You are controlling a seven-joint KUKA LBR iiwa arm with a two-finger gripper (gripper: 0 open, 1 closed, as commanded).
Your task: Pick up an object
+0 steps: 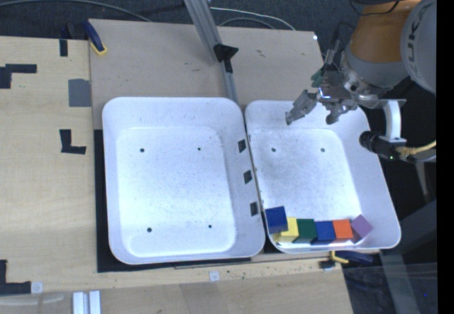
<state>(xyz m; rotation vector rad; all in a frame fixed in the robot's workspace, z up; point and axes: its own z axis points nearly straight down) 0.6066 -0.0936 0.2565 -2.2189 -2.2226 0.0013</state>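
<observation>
A: Start at the near edge. What lies there?

B: A row of small blocks along the near wall of the right bin (369, 185): a blue block (275, 218) stacked on a yellow block (286, 233), then a green block (306, 229), a second blue block (325, 231), an orange block (342, 229) and a purple block (361, 225) at the corner. They sit touching or just beside one another

A: And the row's long axis?

B: It runs left to right along that near wall. Each block is close to a cube, so none has a long axis of its own that I can make out; the purple one looks turned a little against the others

A: The left bin (113, 164)?

B: I see nothing but white floor in it

A: Farther back, then

B: The gripper (316, 110) hangs over the far rim of the right bin, well apart from the blocks. Its two fingers are spread, with nothing between them

A: So how far along is the pick?

B: By my reading, barely begun. No block is lifted or gripped. What is left is everything: cross to the near wall, come down on one block, close and raise it. The tight packing against the wall could make that awkward
</observation>
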